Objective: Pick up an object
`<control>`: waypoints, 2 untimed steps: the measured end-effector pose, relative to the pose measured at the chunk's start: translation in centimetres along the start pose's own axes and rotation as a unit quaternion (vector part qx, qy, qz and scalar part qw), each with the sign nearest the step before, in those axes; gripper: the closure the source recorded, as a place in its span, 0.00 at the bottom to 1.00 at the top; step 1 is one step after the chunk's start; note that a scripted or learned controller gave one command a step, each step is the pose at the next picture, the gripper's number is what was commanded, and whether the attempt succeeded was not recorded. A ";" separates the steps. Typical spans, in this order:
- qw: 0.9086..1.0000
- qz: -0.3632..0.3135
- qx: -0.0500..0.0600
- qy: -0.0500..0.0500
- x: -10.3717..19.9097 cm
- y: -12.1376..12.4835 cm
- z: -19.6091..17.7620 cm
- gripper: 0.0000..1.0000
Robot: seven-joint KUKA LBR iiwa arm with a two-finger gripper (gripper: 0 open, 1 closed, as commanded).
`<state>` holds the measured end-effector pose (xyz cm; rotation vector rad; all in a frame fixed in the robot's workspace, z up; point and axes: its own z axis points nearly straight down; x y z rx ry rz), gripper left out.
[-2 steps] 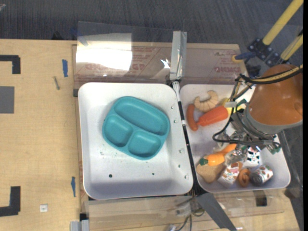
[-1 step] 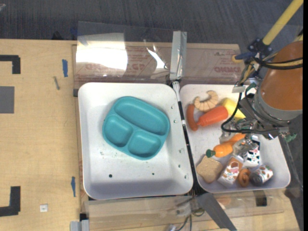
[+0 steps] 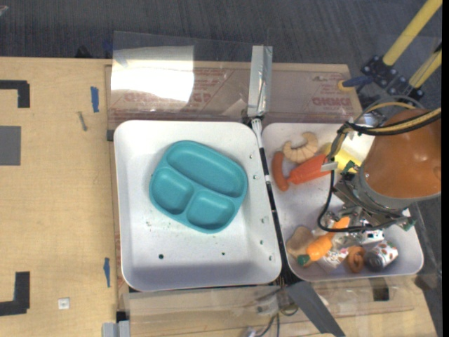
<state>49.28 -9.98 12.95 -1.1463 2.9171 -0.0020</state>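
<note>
Bench: light wooden top (image 3: 49,209) with two shallow white bins sitting side by side, a clear plastic sheet (image 3: 182,86) behind them.

Left bin: this bin (image 3: 140,258) has one teal divided plate (image 3: 198,185) in it, three sections, lying flat around the middle and a bit toward the back. White floor around it has just a few small dark specks.

Right bin: this bin (image 3: 298,206) is where all the toy food is. Orange carrot (image 3: 309,173) near the back, lying at a slant, with a curved reddish piece (image 3: 279,170) just to its left and a tan curled thing (image 3: 303,148), maybe a croissant, right behind it.

Front pile: smaller carrot with a green end (image 3: 316,249) beside a tan chunk (image 3: 300,238), then a jumble of little pieces (image 3: 365,257) along the front wall, brown and grey ones in there, too small to name.

Arm: comes in from the right, big orange band (image 3: 407,160) sitting over the right bin, black cables looping off it.

Gripper: gripper (image 3: 365,229) hangs low over the front pile, just right of the smaller carrot. Can't tell what state it's in, the wrist and cables cover it, so no clue if anything's caught.
</note>
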 end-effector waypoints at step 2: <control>0.973 -0.231 0.000 -0.001 -7.3 -3.4 -9.1 1.00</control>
